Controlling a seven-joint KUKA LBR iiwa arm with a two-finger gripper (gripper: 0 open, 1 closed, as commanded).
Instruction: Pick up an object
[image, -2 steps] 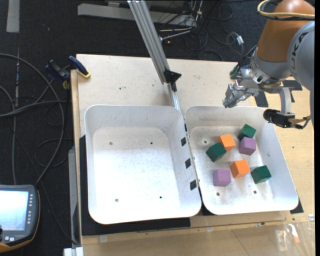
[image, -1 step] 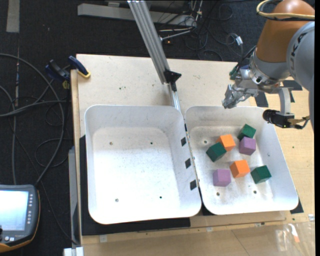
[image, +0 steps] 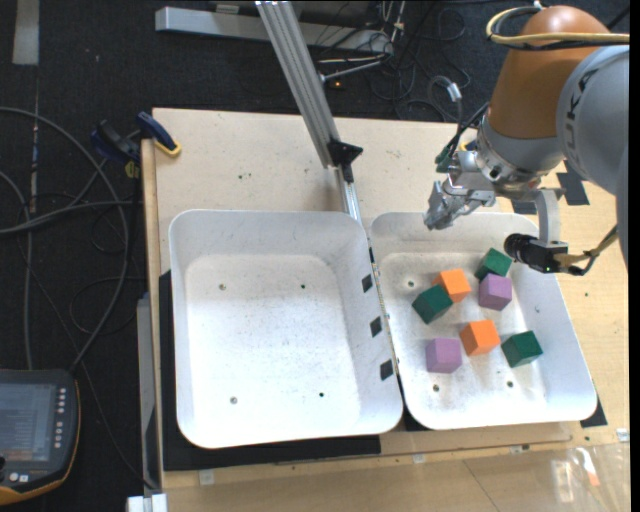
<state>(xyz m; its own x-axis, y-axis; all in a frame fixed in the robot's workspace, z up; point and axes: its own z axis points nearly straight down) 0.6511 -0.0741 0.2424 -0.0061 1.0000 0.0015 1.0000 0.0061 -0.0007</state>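
Blocks (image: 466, 315), seven of them in green, orange and purple, sat bunched in the right bin (image: 560, 390), with the gripper (image: 441, 216) hovering above the bin's far edge, holding nothing, probably lining up a grab.

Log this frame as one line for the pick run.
phase: approach | gripper: above right white bin's far edge, nothing visibly held | in bin: three green, two orange, two purple cubes | nearest: small orange cube
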